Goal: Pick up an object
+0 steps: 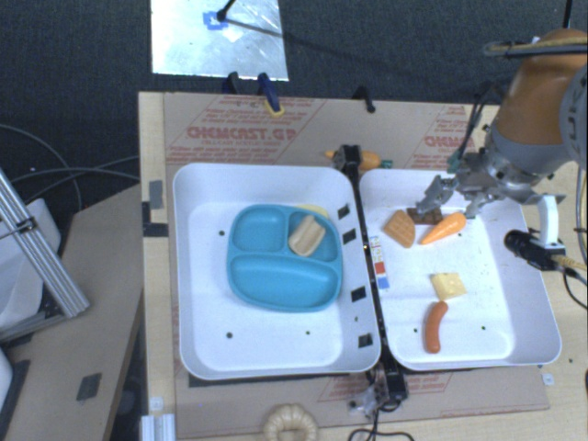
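At the near edge of the bench point(276, 127) sits a pale braided ring, a toy pretzel or bun point(290, 424), just outside the bins. Moving up into the right bin point(528, 324), there is a toy sausage point(434, 326) lying nearly upright along the floor, and just beyond it a small yellow cheese block point(448, 286), apart from the sausage. Over in the left bin point(197, 274), a blue divided plate point(283, 257) sits near the middle, with a tan bread piece point(306, 236) resting in its upper right compartment and a pale yellow item point(315, 211) peeking out just behind that.

Back in the right bin, further up: a toy carrot point(443, 229) lies tilted, its tip pointing up and right, and just beside it to the left is an orange-brown cracker-like piece point(400, 228). The gripper point(450, 197) hangs right above this pair, with a dark lump point(425, 216) showing just under the left finger. The jaws stand apart, straddling the space over the carrot's upper end, with nothing visibly clamped between them. The grey arm point(542, 108) with its orange band comes in from the right.

Beyond the bins, an orange-yellow object point(367, 161) sits at the divider's far end, and a blue clip point(269, 93) holds the printed cardboard. Furthest away lies a shiny silver sheet point(219, 26).
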You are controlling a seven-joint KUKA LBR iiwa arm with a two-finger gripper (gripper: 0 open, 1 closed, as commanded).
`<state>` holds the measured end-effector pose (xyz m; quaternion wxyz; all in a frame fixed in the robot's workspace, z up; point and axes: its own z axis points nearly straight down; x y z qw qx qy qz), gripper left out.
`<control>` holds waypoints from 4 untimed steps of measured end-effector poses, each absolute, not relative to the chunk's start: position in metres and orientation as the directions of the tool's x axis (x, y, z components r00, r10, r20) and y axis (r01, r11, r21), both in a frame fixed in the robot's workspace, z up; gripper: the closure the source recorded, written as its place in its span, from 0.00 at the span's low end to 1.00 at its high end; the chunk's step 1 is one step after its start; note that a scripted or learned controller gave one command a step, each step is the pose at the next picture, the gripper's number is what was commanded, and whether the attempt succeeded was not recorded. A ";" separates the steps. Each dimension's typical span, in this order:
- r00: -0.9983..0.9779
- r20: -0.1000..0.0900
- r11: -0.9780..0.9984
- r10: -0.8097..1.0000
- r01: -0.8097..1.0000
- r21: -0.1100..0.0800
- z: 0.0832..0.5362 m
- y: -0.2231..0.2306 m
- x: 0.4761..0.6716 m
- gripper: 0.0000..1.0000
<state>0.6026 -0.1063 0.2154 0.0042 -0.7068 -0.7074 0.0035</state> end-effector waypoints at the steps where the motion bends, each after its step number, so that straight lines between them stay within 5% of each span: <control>1: -0.003 0.000 0.003 1.000 1.000 0.001 0.222 -0.106 0.605 0.00; 4: 0.000 0.001 0.000 1.000 1.000 -0.004 0.085 -0.100 0.601 0.00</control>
